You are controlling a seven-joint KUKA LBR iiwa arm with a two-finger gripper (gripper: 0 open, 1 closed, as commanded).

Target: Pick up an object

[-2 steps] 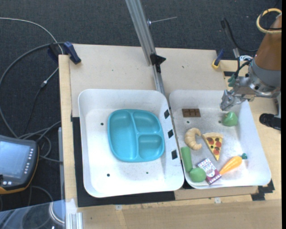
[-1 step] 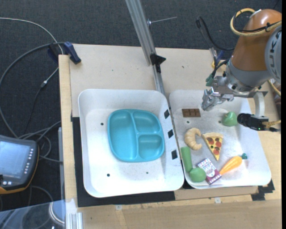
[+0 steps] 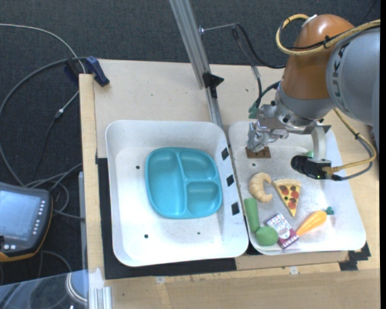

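Hovering over your right bin's (image 3: 350, 211) far end, the gripper (image 3: 258, 143) sits above a small brown block (image 3: 259, 153); whether it's clenched, you cannot tell.

A pale wooden bench (image 3: 151, 96) stands on dark carpet (image 3: 42, 15). Two white bins sit on it side by side, the left bin (image 3: 112, 142) touching the right bin (image 3: 354, 224), with black matting (image 3: 103, 211) under them. A metal pole (image 3: 190, 36) slants up from between the bins. A blue clamp (image 3: 96, 70) grips the bench's far left corner. Thin cables (image 3: 36, 78) trail over the floor to the left, near a screen pendant (image 3: 21, 220).
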